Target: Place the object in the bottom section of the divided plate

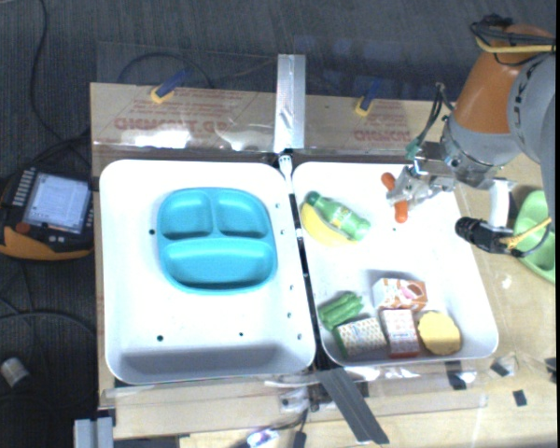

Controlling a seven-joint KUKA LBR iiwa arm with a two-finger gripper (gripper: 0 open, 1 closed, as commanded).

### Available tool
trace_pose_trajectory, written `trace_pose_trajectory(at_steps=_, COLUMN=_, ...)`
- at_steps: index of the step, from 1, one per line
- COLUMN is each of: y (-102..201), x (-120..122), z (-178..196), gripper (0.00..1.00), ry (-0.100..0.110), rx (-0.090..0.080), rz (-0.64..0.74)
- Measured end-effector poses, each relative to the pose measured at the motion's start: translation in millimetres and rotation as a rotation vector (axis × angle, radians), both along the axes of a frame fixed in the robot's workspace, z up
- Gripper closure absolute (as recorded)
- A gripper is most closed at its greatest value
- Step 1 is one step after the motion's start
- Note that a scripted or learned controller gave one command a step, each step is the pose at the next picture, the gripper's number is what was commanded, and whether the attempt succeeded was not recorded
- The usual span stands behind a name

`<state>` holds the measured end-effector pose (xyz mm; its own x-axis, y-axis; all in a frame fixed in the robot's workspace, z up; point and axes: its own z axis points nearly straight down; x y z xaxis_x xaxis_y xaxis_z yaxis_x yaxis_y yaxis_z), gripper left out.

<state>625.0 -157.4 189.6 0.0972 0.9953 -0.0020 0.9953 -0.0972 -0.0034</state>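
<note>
Blue divided plate (215, 238) centred in left bin (131, 343). Gripper (416, 187) at 12 o'clock of right bin (481, 287), fingers clamped on small orange object (400, 207). Green bottle (338, 216) on yellow item (319, 226) at 10 o'clock. Packets, yellow block (439, 332) at 6 o'clock.

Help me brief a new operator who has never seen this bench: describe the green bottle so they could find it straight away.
Look in the right white bin, at its upper left corner beside the divider between the bins. The green bottle lies there on its side across a yellow banana-like piece. It sits apart from the cluster of items along the bin's bottom edge.
</note>
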Motion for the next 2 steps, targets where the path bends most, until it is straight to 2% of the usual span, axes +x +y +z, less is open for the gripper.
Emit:
trace_pose_trajectory(at_steps=1, y=53, x=37, z=12, gripper=1.0, ry=0.001, rx=0.0, rz=-0.248)
trace_pose_trajectory(at_steps=2, y=121, x=44, z=71, gripper=1.0, ry=0.0, rx=-0.001, rz=-0.178)
